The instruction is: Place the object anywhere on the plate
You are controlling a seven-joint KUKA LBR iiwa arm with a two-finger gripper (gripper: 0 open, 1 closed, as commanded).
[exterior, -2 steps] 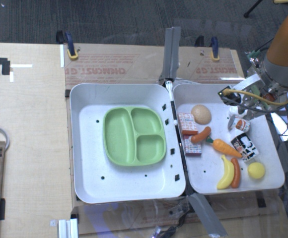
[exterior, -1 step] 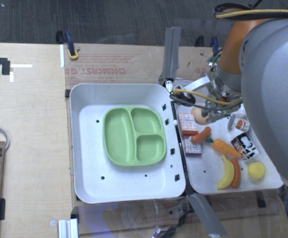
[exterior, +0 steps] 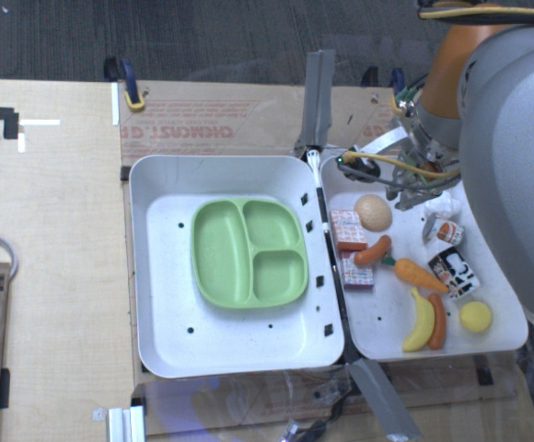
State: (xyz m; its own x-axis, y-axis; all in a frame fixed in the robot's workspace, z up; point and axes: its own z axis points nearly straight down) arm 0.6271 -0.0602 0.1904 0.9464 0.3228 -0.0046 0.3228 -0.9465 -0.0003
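Camera view, gripper [exterior: 412,184]: being held low over the far end of the right bin [exterior: 502,339]; whether it is apart or together cannot be told.
Egg [exterior: 373,212]: lying just beside and below the gripper, nothing being clamped.
Other items: carrot [exterior: 421,274], banana [exterior: 420,321] and lemon [exterior: 475,316] are lying further toward the near side.
Plate [exterior: 249,251]: green, compartmented, sitting in the left bin [exterior: 156,274], well apart from the gripper.
Handling: the egg is judged light, smooth, prone to rolling; its widest middle is being favoured for grasping.

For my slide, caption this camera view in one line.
Arm's gripper above right bin of toy food; green plate waits in left bin.
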